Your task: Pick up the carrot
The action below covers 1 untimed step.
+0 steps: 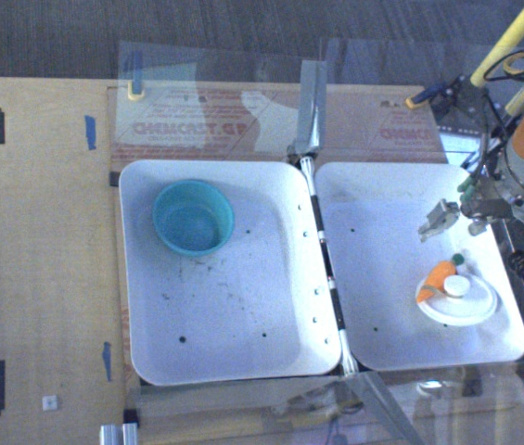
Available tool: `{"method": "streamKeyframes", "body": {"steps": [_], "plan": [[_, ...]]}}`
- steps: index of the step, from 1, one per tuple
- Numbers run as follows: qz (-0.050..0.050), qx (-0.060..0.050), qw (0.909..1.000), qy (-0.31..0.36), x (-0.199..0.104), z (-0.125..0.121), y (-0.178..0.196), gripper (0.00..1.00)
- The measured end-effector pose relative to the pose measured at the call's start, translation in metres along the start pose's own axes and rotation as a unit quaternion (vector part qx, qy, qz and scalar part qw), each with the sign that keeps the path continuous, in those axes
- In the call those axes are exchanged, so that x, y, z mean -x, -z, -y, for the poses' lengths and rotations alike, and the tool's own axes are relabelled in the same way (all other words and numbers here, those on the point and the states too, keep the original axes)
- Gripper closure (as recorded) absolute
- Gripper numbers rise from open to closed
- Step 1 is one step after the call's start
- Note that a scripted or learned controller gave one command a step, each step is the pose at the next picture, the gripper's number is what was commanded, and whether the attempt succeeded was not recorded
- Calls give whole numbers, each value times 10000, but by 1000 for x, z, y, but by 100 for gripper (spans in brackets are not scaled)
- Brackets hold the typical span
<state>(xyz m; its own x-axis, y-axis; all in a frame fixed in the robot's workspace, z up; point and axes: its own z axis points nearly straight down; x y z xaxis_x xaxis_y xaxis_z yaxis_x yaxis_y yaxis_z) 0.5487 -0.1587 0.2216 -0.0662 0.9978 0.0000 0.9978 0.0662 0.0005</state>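
The carrot (441, 274) lies in the right bin (382, 341), near its right wall, touching a white round lid-like piece (458, 299) that partly overlaps it. Just above it hovers the gripper (456, 230), fingers spread apart and holding nothing. A teal bowl (193, 217) sits in the left bin (234, 341)

Carrot down in the right bin!
The small orange carrot (440, 276), green at its top end, lies tilted against a white disc's rim, near the bin's right wall.
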Motion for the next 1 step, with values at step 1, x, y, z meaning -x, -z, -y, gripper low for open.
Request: {"method": "streamKeyframes", "body": {"steps": [1], "plan": [[7, 46, 9971, 755, 56, 26, -124, 0]]}}
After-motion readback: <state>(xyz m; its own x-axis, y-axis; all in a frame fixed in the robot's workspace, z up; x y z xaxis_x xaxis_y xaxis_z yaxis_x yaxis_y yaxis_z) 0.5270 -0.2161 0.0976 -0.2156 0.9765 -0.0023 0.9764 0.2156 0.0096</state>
